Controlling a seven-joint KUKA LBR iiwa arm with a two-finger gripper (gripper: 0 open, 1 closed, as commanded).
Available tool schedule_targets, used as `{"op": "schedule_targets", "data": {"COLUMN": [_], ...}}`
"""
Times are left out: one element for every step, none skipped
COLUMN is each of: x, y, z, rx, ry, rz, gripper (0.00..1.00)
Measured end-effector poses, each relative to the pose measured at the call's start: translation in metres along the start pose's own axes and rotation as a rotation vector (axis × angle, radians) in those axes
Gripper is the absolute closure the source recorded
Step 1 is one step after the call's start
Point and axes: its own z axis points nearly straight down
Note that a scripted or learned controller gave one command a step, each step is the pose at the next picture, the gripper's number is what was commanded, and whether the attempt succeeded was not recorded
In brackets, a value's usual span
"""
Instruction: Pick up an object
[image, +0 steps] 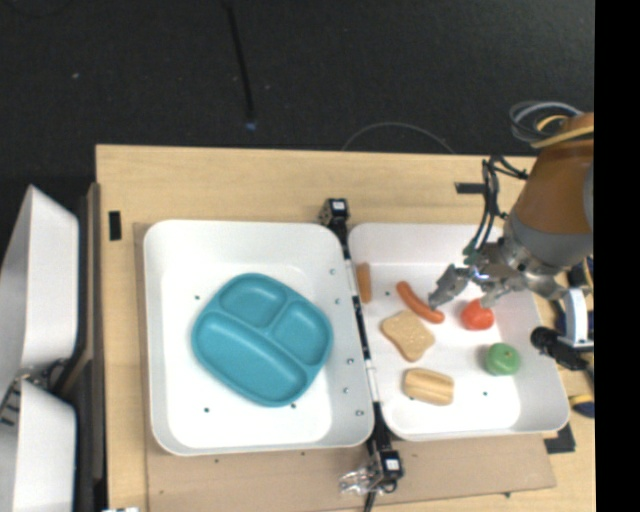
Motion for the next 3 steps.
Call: {"op": "schedule_targets", "data": {"x": [0.0,-0.002,-0.002], "y": [0.003,0.007,0.008], "z": [-0.008,0.035,0.077], "rx": [-0.013,-0.011,-0.01], "ry": [-0.002,-0.005,-0.005], "rz": [-0.003,0.0,0.002], "gripper": [0.0,0.0,0.0]}}
